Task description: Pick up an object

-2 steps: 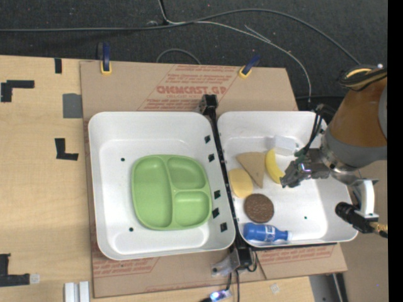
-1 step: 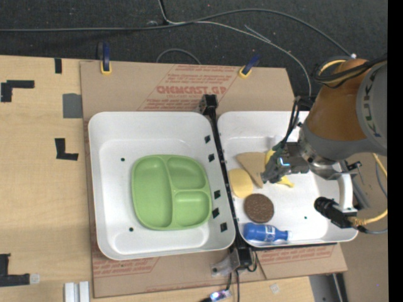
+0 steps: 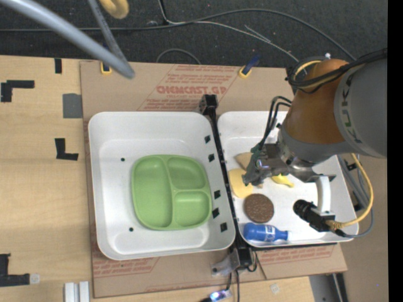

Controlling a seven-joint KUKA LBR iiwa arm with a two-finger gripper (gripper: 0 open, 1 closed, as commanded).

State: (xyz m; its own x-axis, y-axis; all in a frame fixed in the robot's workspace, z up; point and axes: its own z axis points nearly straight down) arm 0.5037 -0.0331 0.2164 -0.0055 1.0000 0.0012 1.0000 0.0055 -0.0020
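Hanging low over the right bin (image 3: 286,121), the end effector (image 3: 254,172) sits at the tip of the grey arm with its orange band (image 3: 318,102), and from this slanted view I cannot tell whether it is apart, together, or clamped on anything; the dark metal parts blur into one another. Right beneath and just to its left lies a pale yellow flat piece (image 3: 237,182), partly covered by the end effector itself. Just to its right, a small yellow object (image 3: 283,180) peeks out from under the wrist, close to touching. Below the end effector, near but apart, rests a round brown disc (image 3: 259,207), lying flat on the bin floor. Further below, by the bin's lower wall, a blue bottle with a white cap end (image 3: 265,234) lies on its side. To the lower right, a black cylindrical part (image 3: 308,212) with a yellow cable trails off. Well away to the left, across the divider, the left bin (image 3: 104,168) holds a green divided plate (image 3: 170,191), sitting flat. Both bins rest on a cardboard sheet (image 3: 182,87) on the bench (image 3: 38,187).
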